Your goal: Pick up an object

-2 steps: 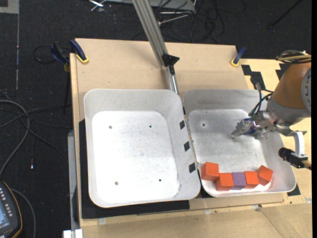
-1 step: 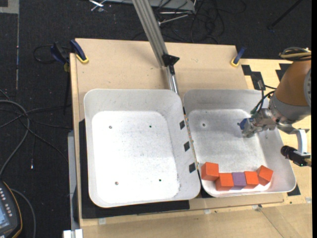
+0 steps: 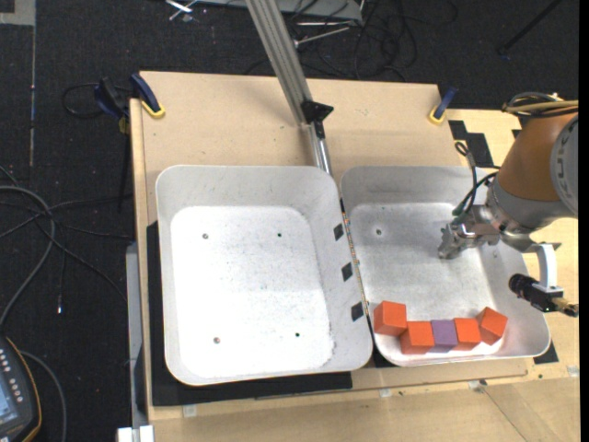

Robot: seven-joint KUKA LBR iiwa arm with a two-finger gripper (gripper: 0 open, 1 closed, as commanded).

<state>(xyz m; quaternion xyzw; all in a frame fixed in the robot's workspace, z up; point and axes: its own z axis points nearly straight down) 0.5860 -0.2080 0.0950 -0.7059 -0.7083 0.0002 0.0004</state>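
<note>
— Position of the blocks relative to the right bin (image 3: 405,187)?
— All five blocks (image 3: 440,328) lie inside it, in a row along its near wall, touching or just beside one another.
— The gripper (image 3: 451,243)?
— Over that bin's floor, behind the row, toward its right side.
— The left bin (image 3: 184,187)?
— Directly left of the right bin, walls adjoining.

1. You see a tan table (image 3: 239,122) carrying the left bin (image 3: 184,201).
2. A metal pole (image 3: 276,44) slants across its far edge.
3. Yellow-and-blue clamps (image 3: 147,98) grip the far corners.
4. Black cables (image 3: 37,219) trail over the dark floor (image 3: 64,26).
</note>
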